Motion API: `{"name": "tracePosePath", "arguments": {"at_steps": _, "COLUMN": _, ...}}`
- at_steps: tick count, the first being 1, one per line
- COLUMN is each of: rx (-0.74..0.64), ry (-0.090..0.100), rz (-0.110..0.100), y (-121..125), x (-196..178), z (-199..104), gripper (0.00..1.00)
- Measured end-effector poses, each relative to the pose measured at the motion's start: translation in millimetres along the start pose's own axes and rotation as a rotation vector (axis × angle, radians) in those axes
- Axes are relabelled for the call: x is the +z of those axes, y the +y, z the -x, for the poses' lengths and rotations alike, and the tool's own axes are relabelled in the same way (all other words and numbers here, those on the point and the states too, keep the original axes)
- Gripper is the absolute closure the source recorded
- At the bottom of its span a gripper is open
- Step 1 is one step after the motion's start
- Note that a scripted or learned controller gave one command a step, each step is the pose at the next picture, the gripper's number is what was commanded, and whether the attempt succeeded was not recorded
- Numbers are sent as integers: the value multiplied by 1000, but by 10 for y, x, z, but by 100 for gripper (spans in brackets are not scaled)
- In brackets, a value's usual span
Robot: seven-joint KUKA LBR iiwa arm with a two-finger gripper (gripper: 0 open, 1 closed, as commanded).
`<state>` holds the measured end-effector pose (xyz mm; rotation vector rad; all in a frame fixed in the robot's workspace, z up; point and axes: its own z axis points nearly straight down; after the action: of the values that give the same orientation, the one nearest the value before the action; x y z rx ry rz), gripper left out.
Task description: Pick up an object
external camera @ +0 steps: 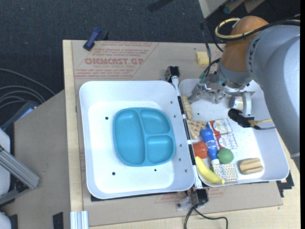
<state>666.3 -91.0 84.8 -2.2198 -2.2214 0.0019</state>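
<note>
The right bin (pixel 267 142) holds several objects: a blue bottle (pixel 209 140), a red piece (pixel 200 150), a green ball (pixel 225 155), a banana (pixel 207 171), a bread roll (pixel 250 165), a waffle piece (pixel 195 127) and printed packets (pixel 224 128). My gripper (pixel 217 93) hangs over the far part of the right bin, above bare white floor, beyond the objects. Its body hides the fingertips.
The left bin (pixel 95 128) carries a blue divided plate (pixel 143 136). A small tan block (pixel 202 57) and a blue clip (pixel 92 38) lie on the cardboard bench top behind the bins. The grey arm (pixel 279 75) covers the right bin's far right corner.
</note>
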Motion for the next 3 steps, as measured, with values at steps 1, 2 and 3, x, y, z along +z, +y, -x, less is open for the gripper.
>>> {"name": "tracePosePath", "arguments": {"at_steps": 1, "rx": -1, "ry": 0, "rz": 0, "y": 1, "x": -2, "z": -2, "gripper": 0}}
{"name": "tracePosePath", "arguments": {"at_steps": 2, "rx": 1, "ry": 1, "rz": 0, "y": -545, "x": 3, "z": 27, "gripper": 0}}
{"name": "tracePosePath", "arguments": {"at_steps": 3, "rx": 2, "ry": 1, "rz": 1, "y": -541, "x": -99, "z": 26, "gripper": 100}}
